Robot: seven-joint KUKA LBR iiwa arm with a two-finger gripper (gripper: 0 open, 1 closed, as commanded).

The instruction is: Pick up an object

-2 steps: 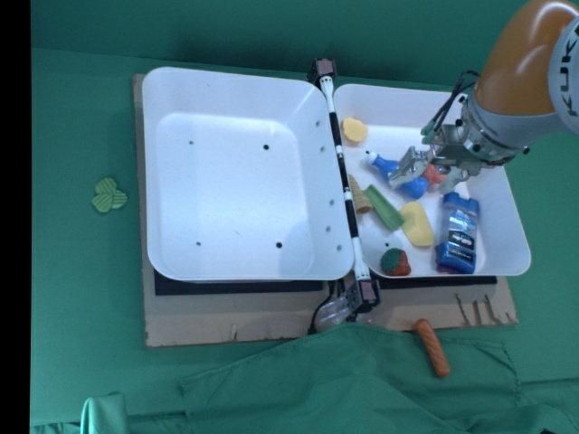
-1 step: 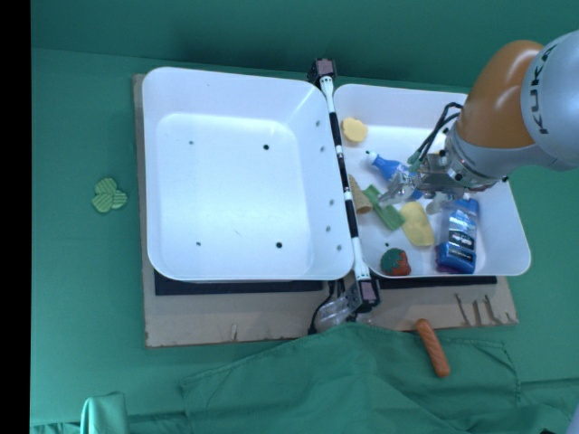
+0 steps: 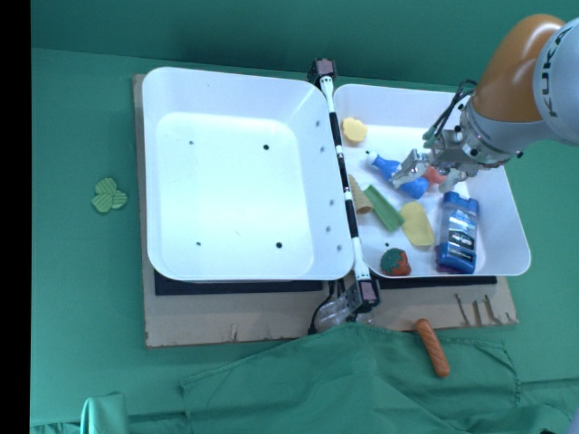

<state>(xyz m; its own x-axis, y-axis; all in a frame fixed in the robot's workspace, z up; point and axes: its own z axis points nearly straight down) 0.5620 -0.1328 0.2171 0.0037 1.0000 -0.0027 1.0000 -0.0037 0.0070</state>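
Note:
My gripper [image 3: 432,172] hangs over the middle of the right bin [image 3: 512,229], just above a small blue bottle-shaped toy [image 3: 398,175] and a red piece [image 3: 435,175] beside it. Around it in that bin lie a large blue bottle [image 3: 459,233], a pale yellow piece [image 3: 417,224], a green stick [image 3: 383,207], a tan cone [image 3: 361,194], a strawberry [image 3: 394,261] and a yellow duck-like toy [image 3: 354,131]. Nothing is visibly held between the fingers.
The left bin [image 3: 237,188] lies beside the right one, split by a black-and-white divider bar [image 3: 342,165]. A green clover-shaped toy [image 3: 109,195] lies on the cloth at far left. An orange carrot [image 3: 433,346] rests on the cloth below the right bin.

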